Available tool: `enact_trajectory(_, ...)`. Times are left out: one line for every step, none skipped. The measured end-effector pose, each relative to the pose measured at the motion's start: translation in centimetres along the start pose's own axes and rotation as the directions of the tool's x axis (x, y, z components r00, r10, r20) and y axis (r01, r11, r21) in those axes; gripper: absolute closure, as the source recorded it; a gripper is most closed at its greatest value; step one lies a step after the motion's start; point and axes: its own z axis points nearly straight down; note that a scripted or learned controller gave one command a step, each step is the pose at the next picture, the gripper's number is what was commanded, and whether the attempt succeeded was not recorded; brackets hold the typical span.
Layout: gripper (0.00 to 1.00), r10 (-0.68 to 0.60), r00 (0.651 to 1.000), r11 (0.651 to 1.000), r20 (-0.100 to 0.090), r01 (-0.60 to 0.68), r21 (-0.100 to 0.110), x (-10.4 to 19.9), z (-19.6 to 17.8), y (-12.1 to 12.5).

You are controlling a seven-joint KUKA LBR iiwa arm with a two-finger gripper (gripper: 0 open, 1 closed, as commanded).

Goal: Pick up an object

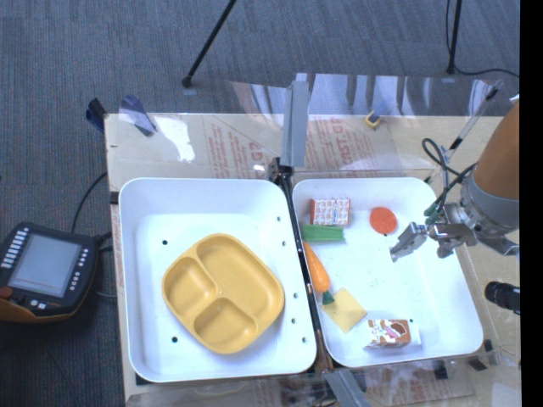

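Camera view is showing the end effector [405,244] hanging over the right bin [441,312], its fingers looking slightly parted and gripping nothing. A red disc [383,220] is lying just up-left of it, apart from its fingertips.

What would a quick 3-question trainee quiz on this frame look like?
1. True or false: the yellow tray lies in the left bin.
2. Which item lies nearest the tool? A) carrot B) red disc C) yellow wedge
3. Fill in: the green bar lies just below the ____ in the right bin.

Key: 1 true. 2 B. 3 carton.
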Motion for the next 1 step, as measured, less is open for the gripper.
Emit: enact_trajectory(0.00, 0.011, 1.000, 1.000, -0.003, -0.011, 0.014, 3.91, 13.22, -3.88)
